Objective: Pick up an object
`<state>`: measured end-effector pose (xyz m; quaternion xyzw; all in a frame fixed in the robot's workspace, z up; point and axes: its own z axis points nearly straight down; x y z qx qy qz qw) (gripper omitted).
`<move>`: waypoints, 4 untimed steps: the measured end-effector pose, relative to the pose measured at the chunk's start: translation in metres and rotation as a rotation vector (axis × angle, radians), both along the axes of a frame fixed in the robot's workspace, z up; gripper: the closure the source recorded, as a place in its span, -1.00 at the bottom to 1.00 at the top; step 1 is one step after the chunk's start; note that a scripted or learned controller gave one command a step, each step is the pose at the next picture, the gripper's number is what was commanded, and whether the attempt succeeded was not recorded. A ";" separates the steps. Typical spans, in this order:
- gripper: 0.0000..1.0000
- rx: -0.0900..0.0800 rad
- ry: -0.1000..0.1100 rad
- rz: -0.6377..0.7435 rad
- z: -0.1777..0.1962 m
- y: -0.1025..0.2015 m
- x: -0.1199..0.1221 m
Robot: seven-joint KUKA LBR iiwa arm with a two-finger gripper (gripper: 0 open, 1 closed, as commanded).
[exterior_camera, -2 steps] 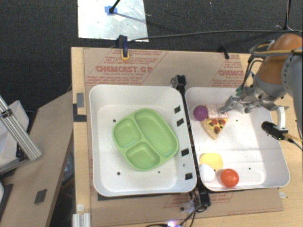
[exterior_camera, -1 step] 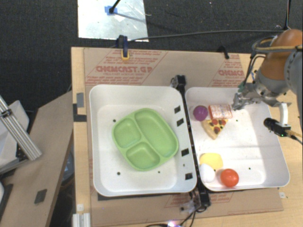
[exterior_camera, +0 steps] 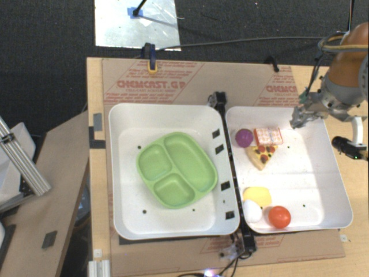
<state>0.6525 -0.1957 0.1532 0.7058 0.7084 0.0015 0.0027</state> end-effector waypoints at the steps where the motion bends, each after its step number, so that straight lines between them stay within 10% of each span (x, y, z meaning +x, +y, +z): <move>1: 1.00 -0.001 -0.003 0.003 0.063 0.006 0.007; 2: 1.00 0.000 -0.001 0.002 0.101 0.006 0.008; 4: 1.00 0.003 0.003 0.006 0.109 0.121 0.015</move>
